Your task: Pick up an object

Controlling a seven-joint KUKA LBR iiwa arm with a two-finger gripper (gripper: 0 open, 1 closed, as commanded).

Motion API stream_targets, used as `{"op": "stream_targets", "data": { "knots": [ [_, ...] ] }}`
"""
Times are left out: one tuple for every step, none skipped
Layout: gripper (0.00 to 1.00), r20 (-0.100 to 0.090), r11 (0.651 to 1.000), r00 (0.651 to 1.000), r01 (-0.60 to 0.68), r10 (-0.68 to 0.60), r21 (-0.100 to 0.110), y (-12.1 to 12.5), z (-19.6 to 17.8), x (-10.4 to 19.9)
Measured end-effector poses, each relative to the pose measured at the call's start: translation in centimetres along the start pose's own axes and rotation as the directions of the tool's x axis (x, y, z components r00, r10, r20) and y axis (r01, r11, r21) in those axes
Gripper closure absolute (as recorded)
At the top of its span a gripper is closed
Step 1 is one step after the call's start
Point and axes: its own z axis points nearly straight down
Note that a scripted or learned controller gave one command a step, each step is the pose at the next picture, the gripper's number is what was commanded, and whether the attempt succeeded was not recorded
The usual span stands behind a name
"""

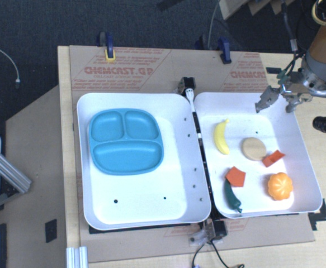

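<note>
I saw the jaws (277, 100) spread wide and empty over the right bin's (302, 144) far edge, with the banana (222, 137) below and left of them, likely light, smooth plastic, best pinched across its middle.

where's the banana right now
The banana lies in the right bin, near its left wall toward the back, just left of the tan round piece and above the red block.
</note>
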Motion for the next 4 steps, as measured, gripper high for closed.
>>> {"op": "stream_targets", "data": {
  "knots": [
    [0.00, -0.002, 1.000, 1.000, -0.001, 0.001, 0.008, -0.4, 6.3, -0.4],
    [0.00, -0.002, 1.000, 1.000, -0.001, 0.001, 0.007, 0.1, 12.0, -1.1],
    [0.00, -0.001, 1.000, 1.000, 0.000, 0.000, 0.004, 0.1, 13.2, -1.1],
    [1.00, 0.000, 1.000, 1.000, 0.000, 0.000, -0.001, 0.2, 12.0, -1.1]
  ]
}}
